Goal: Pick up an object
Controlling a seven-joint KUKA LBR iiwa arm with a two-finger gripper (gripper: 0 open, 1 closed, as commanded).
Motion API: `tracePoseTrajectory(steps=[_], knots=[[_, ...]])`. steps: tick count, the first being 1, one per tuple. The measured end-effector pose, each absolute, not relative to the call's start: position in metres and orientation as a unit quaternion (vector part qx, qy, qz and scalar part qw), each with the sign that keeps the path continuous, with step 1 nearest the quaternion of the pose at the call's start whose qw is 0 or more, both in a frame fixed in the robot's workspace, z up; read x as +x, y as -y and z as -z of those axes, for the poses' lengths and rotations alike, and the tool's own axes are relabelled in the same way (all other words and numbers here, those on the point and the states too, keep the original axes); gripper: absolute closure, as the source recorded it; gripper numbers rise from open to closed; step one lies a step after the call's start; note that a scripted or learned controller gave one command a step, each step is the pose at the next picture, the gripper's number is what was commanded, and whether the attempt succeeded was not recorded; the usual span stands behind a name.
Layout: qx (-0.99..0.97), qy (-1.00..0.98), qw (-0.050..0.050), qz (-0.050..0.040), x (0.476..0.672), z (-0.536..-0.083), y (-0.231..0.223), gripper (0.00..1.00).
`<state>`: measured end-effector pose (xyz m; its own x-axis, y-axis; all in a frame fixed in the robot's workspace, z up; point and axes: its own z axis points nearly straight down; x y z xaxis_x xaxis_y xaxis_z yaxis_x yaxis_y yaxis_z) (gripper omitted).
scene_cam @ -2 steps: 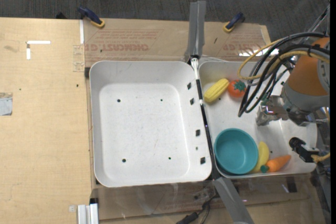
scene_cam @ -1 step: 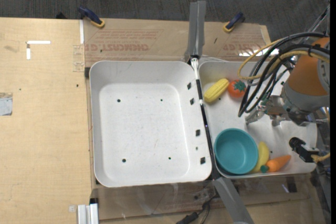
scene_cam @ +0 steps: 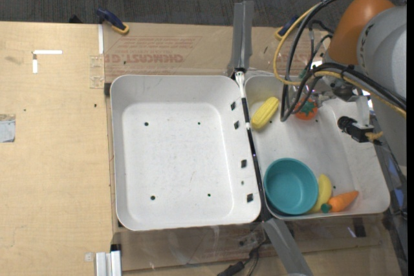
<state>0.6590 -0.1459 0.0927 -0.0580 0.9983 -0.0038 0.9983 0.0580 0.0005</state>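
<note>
A grey robot arm (scene_cam: 388,42) with an orange band is reaching into the right bin (scene_cam: 362,158) near the worktop's far right corner, its hand (scene_cam: 305,106) hanging low among cables over something small and orange-red; whether it is open, closed or gripping cannot be told. An ear of corn (scene_cam: 265,112) is lying just left of the hand by the bin's far left corner, its long axis slanting toward the near left. A teal bowl (scene_cam: 291,185), a banana (scene_cam: 324,189) and a carrot (scene_cam: 343,200) are sitting well toward the near edge, while the left bin (scene_cam: 123,139) is standing alongside.
</note>
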Motion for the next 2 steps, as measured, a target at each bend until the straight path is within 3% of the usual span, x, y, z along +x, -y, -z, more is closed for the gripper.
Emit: tracePoseTrajectory(steps=[1, 2], knots=[[0.92, -0.391, 0.0, 0.0029, 0.658, -0.091, 0.107, 0.0], [0.944, -0.329, 0.0, 0.0017, 0.579, -0.134, 0.187, 0.0]])
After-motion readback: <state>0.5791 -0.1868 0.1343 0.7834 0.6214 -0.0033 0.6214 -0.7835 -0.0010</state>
